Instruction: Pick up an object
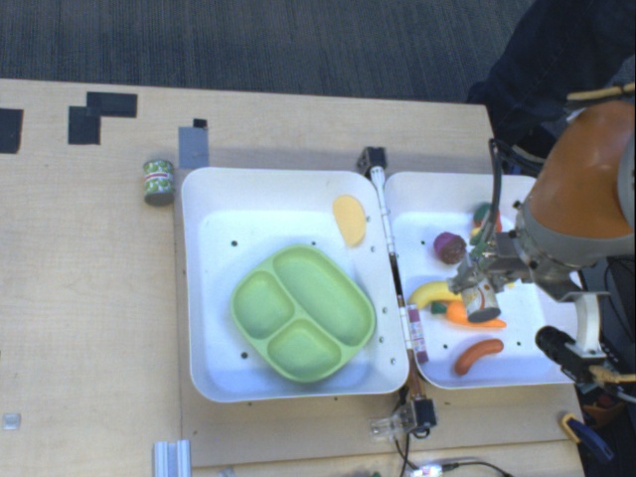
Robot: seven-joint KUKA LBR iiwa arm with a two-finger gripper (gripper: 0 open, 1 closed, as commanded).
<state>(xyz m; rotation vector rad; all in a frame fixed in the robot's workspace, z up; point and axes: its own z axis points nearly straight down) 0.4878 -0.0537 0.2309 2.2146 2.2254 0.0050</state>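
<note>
My gripper (479,300) hangs low in the right bin (556,371), right over an orange carrot (459,315) and beside a yellow banana (431,294). The carrot is partly hidden under the gripper. A purple round fruit (449,247) lies a little further back. A red sausage (478,355) lies nearer the bin's front wall. A bit of something green (481,213) shows behind the wrist. I cannot make out anything held in the gripper.
The left bin (199,266) holds a green divided plate (303,312) and a pale yellow oval piece (349,219) near its back right corner. A small patterned can (158,181) stands on the bench left of the bins. The arm's orange band (586,172) covers the right bin's far right side.
</note>
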